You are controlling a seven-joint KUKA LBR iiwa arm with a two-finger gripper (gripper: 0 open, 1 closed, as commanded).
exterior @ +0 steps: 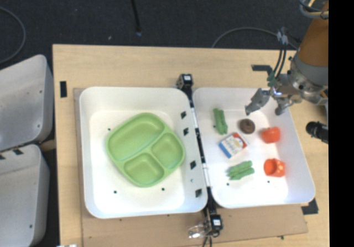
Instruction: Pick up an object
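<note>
My gripper hangs over the far part of the right bin, its two fingers spread apart with nothing between them. Below it in the bin lie a small brown round piece, an orange-red piece, a second orange piece, a white, blue and red packet, a green pod-like piece and a green bundle. The brown piece sits just in front of the left finger.
The left bin holds a light green divided plate. A black-clipped divider runs between the bins. Cables hang by the arm at the upper right, and a white chair stands to the left of the bench.
</note>
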